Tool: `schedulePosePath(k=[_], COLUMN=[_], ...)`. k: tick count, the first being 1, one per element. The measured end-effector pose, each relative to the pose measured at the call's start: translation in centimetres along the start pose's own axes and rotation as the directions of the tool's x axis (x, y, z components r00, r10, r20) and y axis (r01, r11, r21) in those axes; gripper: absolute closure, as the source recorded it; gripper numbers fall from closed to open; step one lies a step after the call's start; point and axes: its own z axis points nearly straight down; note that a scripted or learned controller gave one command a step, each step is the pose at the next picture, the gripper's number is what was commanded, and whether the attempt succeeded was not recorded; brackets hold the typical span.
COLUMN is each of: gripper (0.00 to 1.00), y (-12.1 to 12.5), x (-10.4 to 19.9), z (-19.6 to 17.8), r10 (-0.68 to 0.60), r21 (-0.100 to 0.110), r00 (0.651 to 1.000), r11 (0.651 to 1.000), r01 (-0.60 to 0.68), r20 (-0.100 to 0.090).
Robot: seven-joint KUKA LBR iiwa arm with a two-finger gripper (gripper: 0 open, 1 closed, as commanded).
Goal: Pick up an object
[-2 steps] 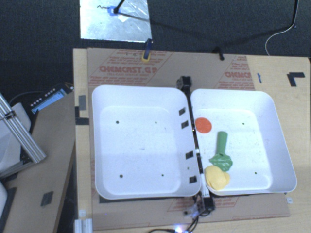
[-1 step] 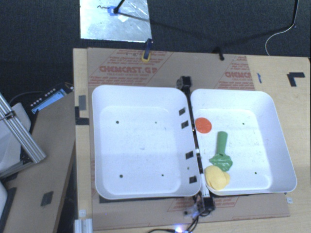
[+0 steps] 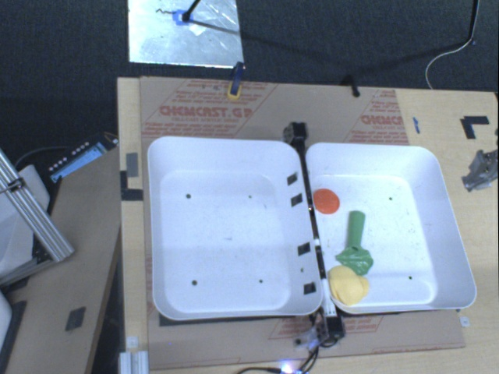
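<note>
Looks down from above the bench (image 3: 257,104) at a slant, from far enough to take in both white bins (image 3: 226,228) whole, with dark floor along the top. Fixed overhead; shares nothing with another view, being single.

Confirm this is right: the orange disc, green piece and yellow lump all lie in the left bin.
Wrong bin. The camera view shows the orange disc, green piece and yellow lump all lying in the right bin, near its left wall.
</note>
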Motion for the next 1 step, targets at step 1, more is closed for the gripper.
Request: schedulePosePath(k=[1], gripper=[1.0], y=[7.89], x=[9.4], z=[6.72], r10=[-0.011], r21=[-0.01], r00=[1.0], r11=[1.0], r01=[0.011], r20=[0.002])
